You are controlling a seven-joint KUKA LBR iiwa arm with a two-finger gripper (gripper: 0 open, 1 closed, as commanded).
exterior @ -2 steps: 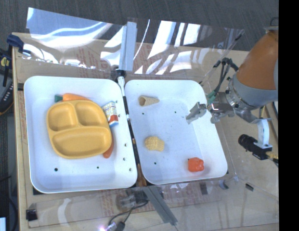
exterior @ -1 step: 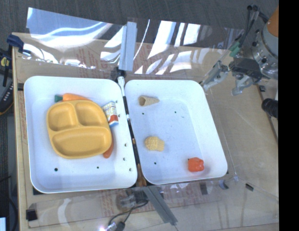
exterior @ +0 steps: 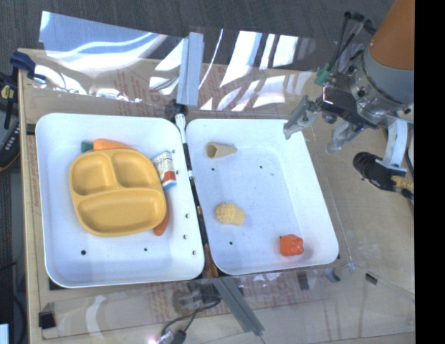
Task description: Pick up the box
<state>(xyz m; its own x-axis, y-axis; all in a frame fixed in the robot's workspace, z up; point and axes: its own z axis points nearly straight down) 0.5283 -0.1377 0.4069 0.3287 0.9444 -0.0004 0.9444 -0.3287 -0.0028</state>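
The box (exterior: 165, 169) is a small white carton with red and blue print. It lies in the left bin (exterior: 50, 249), wedged against the right rim of a yellow divided plate (exterior: 118, 192). My gripper (exterior: 317, 132) hangs at the far right corner of the right bin (exterior: 319, 213), well away from the box. Its two grey fingers (exterior: 297, 125) are spread apart and hold nothing.
An orange carrot-like piece (exterior: 109, 145) and a green bit (exterior: 87, 147) peek out behind the plate. The right bin holds a cone (exterior: 221, 150), a corn piece (exterior: 230, 213) and a red-orange item (exterior: 292, 245). A clear shiny wall (exterior: 229, 56) stands behind the bins.
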